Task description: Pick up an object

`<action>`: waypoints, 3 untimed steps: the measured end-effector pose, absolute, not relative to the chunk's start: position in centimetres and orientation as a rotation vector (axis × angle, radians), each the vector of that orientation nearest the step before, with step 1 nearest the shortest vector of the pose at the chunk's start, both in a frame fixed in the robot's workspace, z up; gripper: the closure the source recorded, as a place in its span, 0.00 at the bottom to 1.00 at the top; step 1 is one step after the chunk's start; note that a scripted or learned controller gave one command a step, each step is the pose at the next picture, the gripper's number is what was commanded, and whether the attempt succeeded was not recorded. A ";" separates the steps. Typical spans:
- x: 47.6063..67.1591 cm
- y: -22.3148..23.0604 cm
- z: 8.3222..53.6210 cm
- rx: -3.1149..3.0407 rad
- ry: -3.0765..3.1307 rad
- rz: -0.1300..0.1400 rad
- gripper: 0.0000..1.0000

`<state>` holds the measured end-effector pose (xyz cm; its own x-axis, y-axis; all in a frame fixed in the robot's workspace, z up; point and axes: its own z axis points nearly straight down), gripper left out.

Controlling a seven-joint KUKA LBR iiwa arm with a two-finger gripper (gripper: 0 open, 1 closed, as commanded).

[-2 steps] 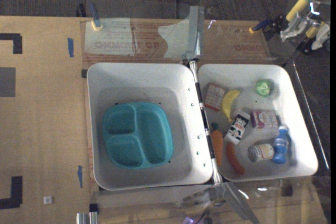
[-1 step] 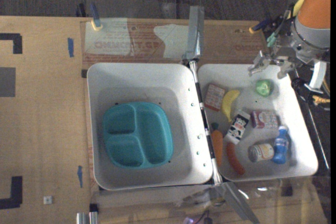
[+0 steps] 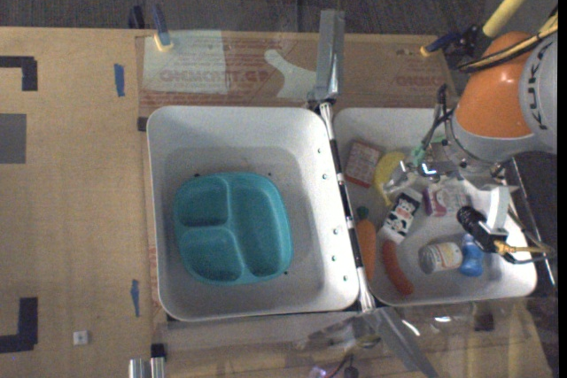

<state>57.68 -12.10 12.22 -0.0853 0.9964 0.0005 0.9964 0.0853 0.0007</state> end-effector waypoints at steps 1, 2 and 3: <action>60.5 -18.5 19.1 2.226 2.212 0.002 0.00; 61.0 -13.4 17.6 2.069 2.364 0.001 0.00; 64.3 -12.2 10.0 1.927 2.468 0.010 0.00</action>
